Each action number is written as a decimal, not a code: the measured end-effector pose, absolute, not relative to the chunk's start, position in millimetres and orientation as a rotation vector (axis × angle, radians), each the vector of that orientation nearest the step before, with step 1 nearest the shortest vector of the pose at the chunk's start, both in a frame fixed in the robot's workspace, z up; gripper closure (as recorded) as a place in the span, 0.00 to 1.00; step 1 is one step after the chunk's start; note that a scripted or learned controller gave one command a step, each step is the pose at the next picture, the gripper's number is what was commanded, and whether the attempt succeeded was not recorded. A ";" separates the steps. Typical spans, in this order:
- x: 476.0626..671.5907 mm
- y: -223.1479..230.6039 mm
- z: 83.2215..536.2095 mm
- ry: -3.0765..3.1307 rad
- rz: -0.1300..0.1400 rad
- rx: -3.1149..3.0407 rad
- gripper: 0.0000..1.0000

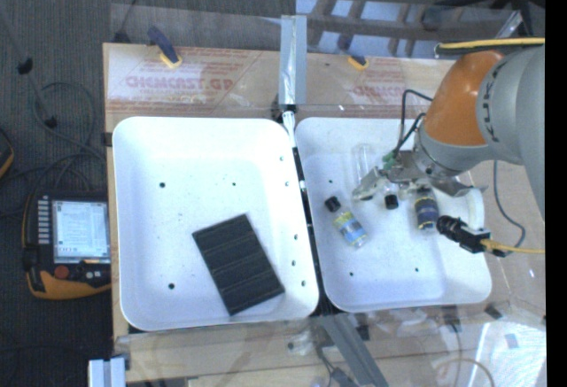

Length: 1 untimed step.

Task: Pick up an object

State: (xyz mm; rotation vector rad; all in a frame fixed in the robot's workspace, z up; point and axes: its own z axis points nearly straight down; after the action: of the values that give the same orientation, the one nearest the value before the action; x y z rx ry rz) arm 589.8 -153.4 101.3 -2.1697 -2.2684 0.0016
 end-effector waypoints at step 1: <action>574.1 -105.5 90.4 -2.264 -0.008 -2.195 0.00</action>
State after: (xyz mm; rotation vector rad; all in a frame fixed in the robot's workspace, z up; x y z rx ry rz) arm 574.1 -105.5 90.4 -2.1951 -2.2640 -0.0079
